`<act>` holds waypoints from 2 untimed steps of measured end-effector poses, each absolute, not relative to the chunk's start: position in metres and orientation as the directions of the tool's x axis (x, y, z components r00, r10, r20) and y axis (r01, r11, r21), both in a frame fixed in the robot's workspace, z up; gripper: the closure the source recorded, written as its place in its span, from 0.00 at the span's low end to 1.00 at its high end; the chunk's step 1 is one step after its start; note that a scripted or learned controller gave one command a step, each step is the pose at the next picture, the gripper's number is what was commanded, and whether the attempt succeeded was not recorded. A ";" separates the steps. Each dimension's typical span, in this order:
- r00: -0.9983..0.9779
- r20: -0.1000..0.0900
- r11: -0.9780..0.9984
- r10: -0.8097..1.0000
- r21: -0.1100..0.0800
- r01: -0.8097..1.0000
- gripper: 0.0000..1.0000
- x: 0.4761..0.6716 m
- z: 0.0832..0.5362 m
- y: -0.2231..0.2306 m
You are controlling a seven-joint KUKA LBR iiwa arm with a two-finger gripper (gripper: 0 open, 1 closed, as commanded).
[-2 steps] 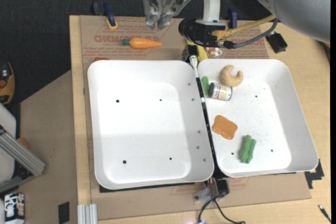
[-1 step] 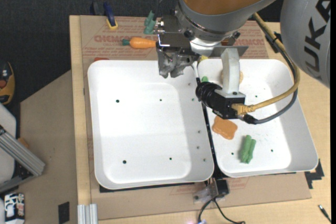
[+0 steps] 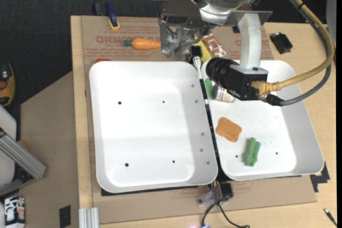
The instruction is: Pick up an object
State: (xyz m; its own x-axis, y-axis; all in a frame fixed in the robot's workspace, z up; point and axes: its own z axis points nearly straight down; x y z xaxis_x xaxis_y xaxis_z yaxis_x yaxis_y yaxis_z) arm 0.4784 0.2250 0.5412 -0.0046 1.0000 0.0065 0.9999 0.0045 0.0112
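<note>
My gripper [image 3: 177,43] hangs over the back edge of the bins, near where the two meet, under the big grey and orange arm. In the right bin [image 3: 299,131] lie an orange block [image 3: 228,129] and a green piece [image 3: 251,151], both well in front of the gripper. A green and yellow item [image 3: 218,91] sits near the divider, partly hidden by a black unit [image 3: 235,79] on the arm. A brown and white packet [image 3: 212,46] lies just right of the gripper. A toy carrot [image 3: 144,44] lies on the bench just left of it, outside the bins.
The left bin [image 3: 149,125] shows its bare white floor. A blue and yellow clamp [image 3: 111,16] sits at the bench's back left. A yellow cable [image 3: 304,75] runs from the arm across the right bin's back. A black block [image 3: 281,42] lies at the back right.
</note>
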 end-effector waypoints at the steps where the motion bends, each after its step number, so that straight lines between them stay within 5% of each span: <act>1: -0.002 0.000 0.002 1.000 0.000 1.000 0.00 0.479 0.535 0.224; 2: -0.004 0.002 0.004 1.000 0.004 1.000 1.00 0.479 0.546 0.225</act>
State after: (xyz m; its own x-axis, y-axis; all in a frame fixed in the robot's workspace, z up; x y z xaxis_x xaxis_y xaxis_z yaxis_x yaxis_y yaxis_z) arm 0.4793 0.2248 0.5461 -0.0035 1.0000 0.0020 1.0000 0.0035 0.0041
